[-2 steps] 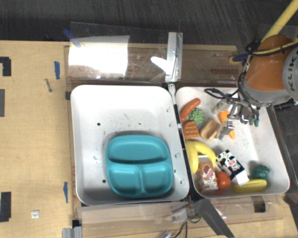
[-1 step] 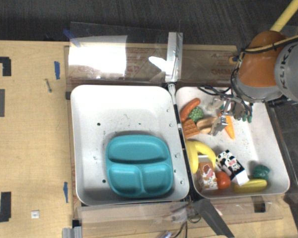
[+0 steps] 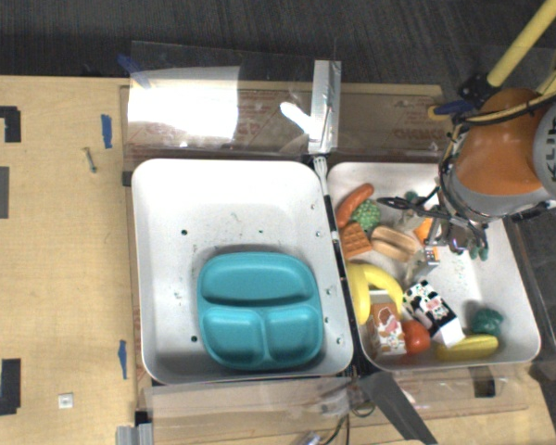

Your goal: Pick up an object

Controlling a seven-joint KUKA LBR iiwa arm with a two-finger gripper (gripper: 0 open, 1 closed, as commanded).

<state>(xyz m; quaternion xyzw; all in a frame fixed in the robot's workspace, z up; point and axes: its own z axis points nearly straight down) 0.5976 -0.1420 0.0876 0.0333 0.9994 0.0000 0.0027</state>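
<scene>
The right bin (image 3: 524, 286) holds several toy foods. Among them are a red sausage (image 3: 355, 200), a green broccoli piece (image 3: 367, 215), a hot dog bun (image 3: 394, 241) and a yellow banana (image 3: 360, 286). A black-and-white cow-patterned box (image 3: 428, 304), a small carton (image 3: 385, 330), a red tomato (image 3: 415, 337), a second yellow piece (image 3: 468, 346) and a dark green piece (image 3: 487, 321) lie nearer the front. My gripper (image 3: 447, 239) hangs low over the bin's upper middle, just right of the bun, below the orange wrist band (image 3: 500, 160). Nothing is visibly held.
The left bin (image 3: 167, 211) contains a teal divided tray (image 3: 259, 309) toward its front. A clear plastic sheet (image 3: 222, 109) and a metal bracket (image 3: 324, 105) lie behind the bins. A yellow rod (image 3: 533, 31) slants at the upper right.
</scene>
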